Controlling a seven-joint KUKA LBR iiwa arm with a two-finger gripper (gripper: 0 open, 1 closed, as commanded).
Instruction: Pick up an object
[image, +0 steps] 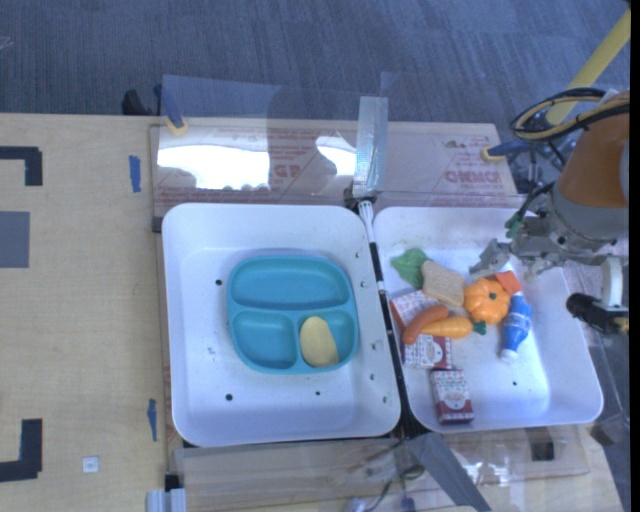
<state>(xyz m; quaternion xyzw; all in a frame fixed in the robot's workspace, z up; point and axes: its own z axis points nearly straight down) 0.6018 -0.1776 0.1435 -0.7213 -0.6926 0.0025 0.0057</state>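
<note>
The right bin (560, 395) holds a pile of toy food. An orange pumpkin (486, 299) sits in the middle of it, with a carrot (437, 323) to its left and a blue and white bottle (514, 330) to its right. A beige slice (443, 283) and a green leaf (409, 265) lie further back. Two red and white cartons (452, 395) lie toward the front. My gripper (498, 262) hangs low just behind and right of the pumpkin, close to its top. The arm's orange band (598, 165) rises at the right.
In the left bin (190, 330) stands a blue divided tray (290, 310), with a yellow oval item (318, 341) in its front right compartment. A clear panel and a metal post (369, 145) stand behind the bins. Cables loop at the back right.
</note>
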